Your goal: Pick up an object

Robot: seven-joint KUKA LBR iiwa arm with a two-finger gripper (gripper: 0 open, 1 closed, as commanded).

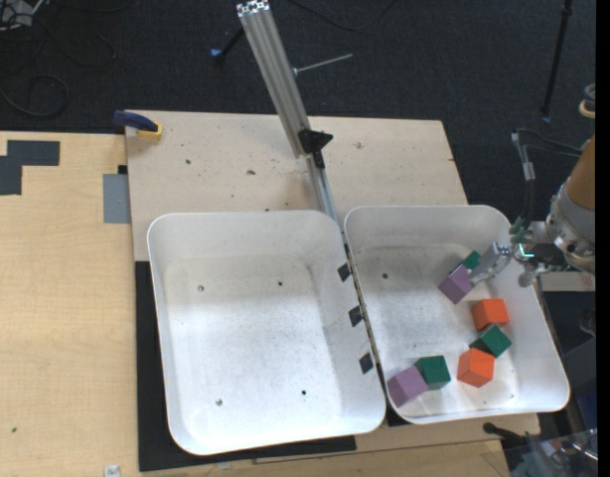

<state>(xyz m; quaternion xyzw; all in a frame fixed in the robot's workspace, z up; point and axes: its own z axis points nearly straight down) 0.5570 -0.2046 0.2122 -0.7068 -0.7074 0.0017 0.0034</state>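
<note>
Blocks lie in the right bin [454,219], a shallow white tray with a speckled floor beside the wider left bin [186,237]: two orange cubes [490,313] [475,367], two purple blocks [455,284] [406,384] and small green ones [434,370], all compact, so no long axis is clear. The gripper [496,263] reaches in from the right, its tips just beside the far purple block, a small green block [471,260] close by. Its metal fingers are small and blurred, so I cannot tell if the jaws are open or closed.
</note>
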